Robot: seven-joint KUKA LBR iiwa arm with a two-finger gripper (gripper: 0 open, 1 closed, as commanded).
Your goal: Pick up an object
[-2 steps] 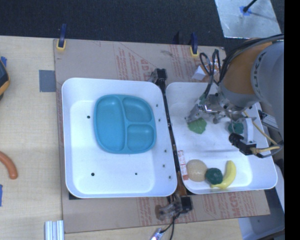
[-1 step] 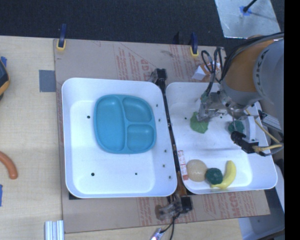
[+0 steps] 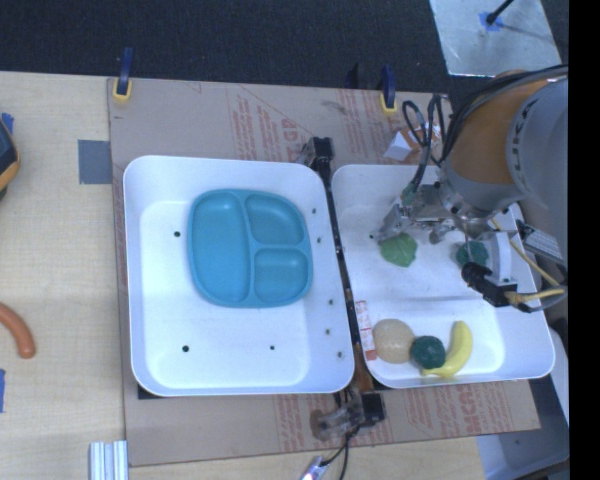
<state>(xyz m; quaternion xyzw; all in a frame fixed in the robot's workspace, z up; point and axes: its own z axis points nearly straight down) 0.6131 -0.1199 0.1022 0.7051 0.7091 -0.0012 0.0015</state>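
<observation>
Green leafy toy [image 3: 399, 250] sits in right bin [image 3: 520, 363], upper middle, right at the claw [image 3: 412, 220] tip. Can't tell claw opening or whether it grips anything. Cream ball [image 3: 392, 339], dark green ball [image 3: 428, 350] and banana [image 3: 458, 349] clustered at bin's near edge. Blue divided plate [image 3: 250, 248] in left bin [image 3: 160, 358]. Sausage [image 3: 12, 328] on tabletop [image 3: 50, 268], far left.

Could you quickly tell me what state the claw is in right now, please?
Claw: low in the right bin, just above a green object; open or closed cannot be told.
</observation>
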